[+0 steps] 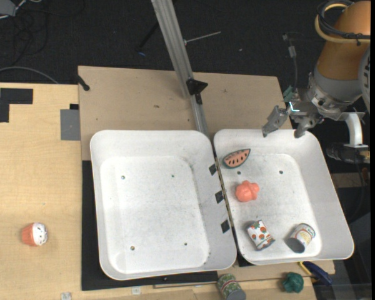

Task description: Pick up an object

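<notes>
Bench front edge: green toy (292,282) and dark can (229,286), the can cut off by the frame.
Right bin (325,186): tin (300,237) at 5 o'clock, patterned can (259,235) beside it, pink lump (247,191) central, watermelon slice (236,158) at 10 o'clock.
Gripper (287,124): fingers spread, nothing between them, over the bin's 12 o'clock rim.
Arm (340,55): partly cut off.

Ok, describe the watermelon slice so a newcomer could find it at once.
Start at the right bin, the one of the two white bins nearest the arm. Look to its upper left corner, beside the divide between the bins: the watermelon slice lies there, above the pink lump. It alone is a half-moon, red with dark seeds and a green rind; the two cans sit at the bin's bottom.
</notes>
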Controlling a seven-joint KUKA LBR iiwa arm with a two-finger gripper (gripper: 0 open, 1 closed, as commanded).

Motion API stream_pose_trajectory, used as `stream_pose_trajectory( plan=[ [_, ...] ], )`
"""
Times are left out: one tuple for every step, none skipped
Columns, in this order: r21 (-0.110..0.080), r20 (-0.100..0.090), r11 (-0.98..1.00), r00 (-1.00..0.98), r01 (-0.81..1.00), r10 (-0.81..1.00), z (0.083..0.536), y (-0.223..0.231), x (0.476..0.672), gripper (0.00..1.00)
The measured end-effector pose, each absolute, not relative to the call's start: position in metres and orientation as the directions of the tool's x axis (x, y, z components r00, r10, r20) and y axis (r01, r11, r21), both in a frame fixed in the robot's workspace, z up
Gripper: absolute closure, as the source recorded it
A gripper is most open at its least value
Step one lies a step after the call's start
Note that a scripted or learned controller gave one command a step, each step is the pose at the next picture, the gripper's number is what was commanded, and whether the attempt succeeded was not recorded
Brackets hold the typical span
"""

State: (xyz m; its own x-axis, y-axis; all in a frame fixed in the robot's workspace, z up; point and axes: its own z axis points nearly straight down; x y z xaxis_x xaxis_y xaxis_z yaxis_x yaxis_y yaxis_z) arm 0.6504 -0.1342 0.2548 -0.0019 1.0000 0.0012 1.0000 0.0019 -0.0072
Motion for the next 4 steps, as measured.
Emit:
stream_pose_trajectory(
  plan=[
    [-0.003,0.000,0.004,-0.004,1.000,1.000,0.258,-0.134,0.651,0.00],
    [-0.007,0.002,0.002,-0.002,1.000,1.000,0.207,-0.124,0.650,0.00],
    [-0.009,0.001,0.002,-0.002,1.000,1.000,0.144,-0.128,0.652,0.00],
    [-0.008,0.001,0.001,-0.001,1.000,1.000,0.090,-0.127,0.650,0.00]
  ],
)
